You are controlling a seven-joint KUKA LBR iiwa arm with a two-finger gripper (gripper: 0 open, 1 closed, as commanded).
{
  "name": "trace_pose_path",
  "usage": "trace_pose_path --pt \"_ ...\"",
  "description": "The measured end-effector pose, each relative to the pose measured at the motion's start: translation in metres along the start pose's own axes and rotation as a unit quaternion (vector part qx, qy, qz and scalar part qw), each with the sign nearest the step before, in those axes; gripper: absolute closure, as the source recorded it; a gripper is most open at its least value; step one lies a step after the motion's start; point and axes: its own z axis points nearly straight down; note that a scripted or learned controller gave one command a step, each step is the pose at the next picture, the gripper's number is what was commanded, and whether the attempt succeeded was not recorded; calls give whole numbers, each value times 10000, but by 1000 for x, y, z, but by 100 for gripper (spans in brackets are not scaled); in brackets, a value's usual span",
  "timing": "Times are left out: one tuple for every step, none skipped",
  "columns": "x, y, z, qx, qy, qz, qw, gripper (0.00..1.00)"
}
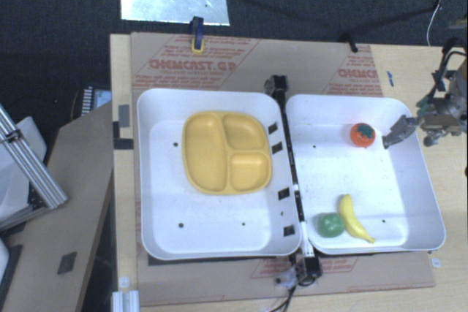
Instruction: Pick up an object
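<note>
My gripper (401, 132) hangs over the right bin's (409, 186) far right edge, fingers (can't tell how wide) holding nothing I can see. Tomato (362, 134) just left of it; banana (355, 218) and green ball (330, 224) near side. Yellow plate (225, 152) in left bin (157, 179).

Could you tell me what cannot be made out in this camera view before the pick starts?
- End effector: in the camera view it sits at the right bin rim, blurred and small, so its finger state cannot be told.
- Arm: cut off by the right edge of the view.
- Green object: too small to identify; whether it touches the banana is unclear.
- Orange-red fruit: too small to say what kind it is.
</note>
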Motion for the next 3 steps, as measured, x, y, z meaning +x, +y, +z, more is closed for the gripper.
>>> trace_pose_path --pt "1 2 -6 -56 -11 -17 10000 0" --pt "1 2 35 -46 -9 -6 10000 0" --pt "5 10 81 -43 -7 -6 10000 0"
